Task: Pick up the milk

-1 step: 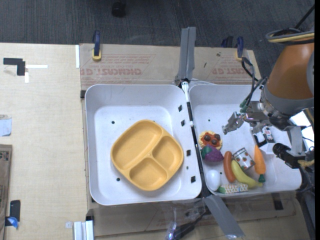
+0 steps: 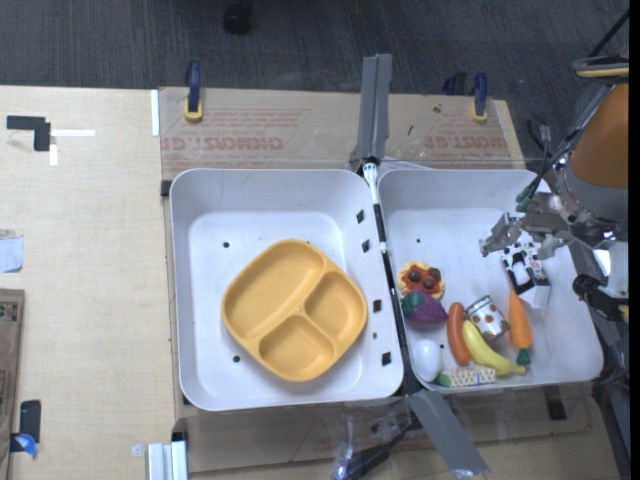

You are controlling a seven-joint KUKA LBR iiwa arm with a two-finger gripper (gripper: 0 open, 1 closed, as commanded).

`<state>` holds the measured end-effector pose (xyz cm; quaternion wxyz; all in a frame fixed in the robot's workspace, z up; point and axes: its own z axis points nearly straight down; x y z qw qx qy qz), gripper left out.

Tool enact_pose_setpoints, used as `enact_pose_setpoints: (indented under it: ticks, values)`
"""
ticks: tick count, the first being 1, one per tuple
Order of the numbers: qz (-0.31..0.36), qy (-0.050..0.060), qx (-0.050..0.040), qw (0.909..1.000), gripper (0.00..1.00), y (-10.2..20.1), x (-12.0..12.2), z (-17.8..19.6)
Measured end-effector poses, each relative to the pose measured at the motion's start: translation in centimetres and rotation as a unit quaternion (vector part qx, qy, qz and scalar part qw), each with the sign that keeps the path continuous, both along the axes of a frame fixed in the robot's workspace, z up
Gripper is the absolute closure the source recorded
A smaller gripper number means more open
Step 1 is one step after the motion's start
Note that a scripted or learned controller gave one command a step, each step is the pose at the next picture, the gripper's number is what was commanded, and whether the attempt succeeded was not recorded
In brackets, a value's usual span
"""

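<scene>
While the arm hangs over the right bin (image 2: pixel 560 183) at the frame's right side, the gripper (image 2: pixel 520 260) sits right on top of the black-and-white milk (image 2: pixel 527 271), and honestly I cannot tell whether it's got hold of it.

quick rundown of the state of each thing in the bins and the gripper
yellow tray: upright, flat in the left bin, nothing in its compartments
milk carton: in the right bin, under the gripper
banana: lying flat
carrot: lying flat beside the banana
egg: whole, at the front wall
gripper: low over the milk carton
</scene>
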<state>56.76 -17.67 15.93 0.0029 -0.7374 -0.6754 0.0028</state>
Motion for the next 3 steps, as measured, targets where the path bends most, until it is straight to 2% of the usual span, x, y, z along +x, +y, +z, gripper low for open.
enact_pose_setpoints:
  ticks: [1, 2, 3]
  values:
    - [-0.016, -0.005, 0.0017, 0.9999, 0.00, -2.9, 1.0, -5.7]
    - [-0.104, -0.003, -0.0012, 0.9946, 0.00, -3.3, -1.0, 2.3]
    - [-0.050, -0.003, -0.0010, 0.9988, 0.00, 1.0, -0.2, 6.1]
